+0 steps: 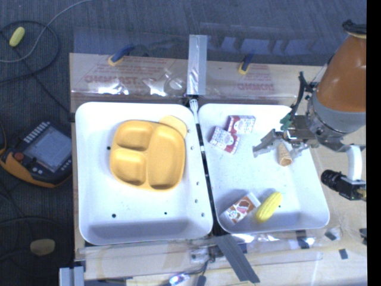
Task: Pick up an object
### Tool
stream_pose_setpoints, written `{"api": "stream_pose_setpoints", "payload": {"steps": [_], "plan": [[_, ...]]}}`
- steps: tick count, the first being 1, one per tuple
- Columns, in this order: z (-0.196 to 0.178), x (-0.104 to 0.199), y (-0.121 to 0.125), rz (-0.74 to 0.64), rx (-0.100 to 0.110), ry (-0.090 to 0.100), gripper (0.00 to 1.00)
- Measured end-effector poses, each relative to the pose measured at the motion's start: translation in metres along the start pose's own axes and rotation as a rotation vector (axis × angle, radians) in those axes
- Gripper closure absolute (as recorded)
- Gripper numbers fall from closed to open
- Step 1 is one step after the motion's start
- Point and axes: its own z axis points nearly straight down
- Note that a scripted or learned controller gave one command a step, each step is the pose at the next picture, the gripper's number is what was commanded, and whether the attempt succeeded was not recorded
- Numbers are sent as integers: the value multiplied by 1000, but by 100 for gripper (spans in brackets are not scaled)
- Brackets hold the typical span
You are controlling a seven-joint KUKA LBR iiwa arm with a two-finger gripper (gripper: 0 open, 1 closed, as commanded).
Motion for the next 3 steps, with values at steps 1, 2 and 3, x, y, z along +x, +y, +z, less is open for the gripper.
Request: {"api": "stream_pose_setpoints", "payload": {"steps": [1, 2, 3], "plan": [[135, 1, -27, 24, 3, 2, 0], [192, -26, 38, 87, -10, 1, 0], [194, -23, 154, 9, 10, -5, 0]]}}
